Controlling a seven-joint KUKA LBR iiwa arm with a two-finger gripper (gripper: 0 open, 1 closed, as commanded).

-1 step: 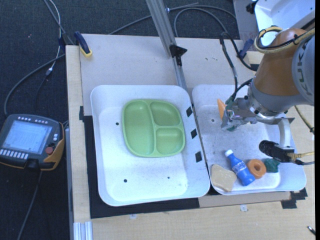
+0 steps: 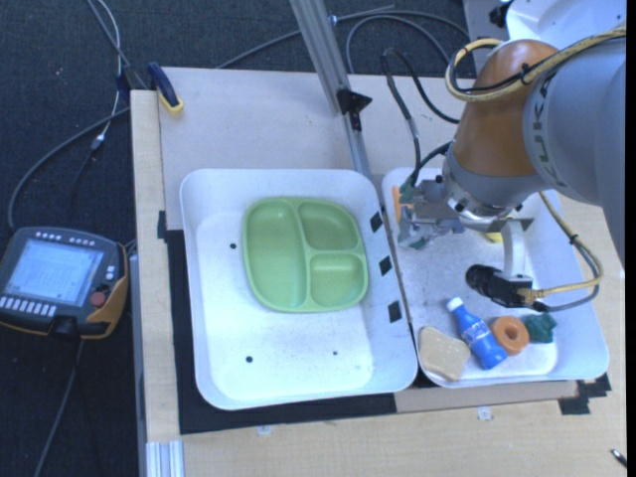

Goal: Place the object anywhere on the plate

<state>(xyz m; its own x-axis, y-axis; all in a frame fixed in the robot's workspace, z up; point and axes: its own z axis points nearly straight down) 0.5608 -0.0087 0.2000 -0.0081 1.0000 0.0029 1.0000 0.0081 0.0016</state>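
Left bin (image 2: 214, 366) holds a green plate (image 2: 304, 253); right bin (image 2: 581, 341) — blue bottle (image 2: 475, 333), orange ring (image 2: 511, 335), tan piece (image 2: 443, 353); gripper (image 2: 422, 222) state — cannot tell.

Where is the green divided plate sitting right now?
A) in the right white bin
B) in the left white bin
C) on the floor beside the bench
B: the green divided plate lies flat in the left white bin, apart from the toys in the right white bin.
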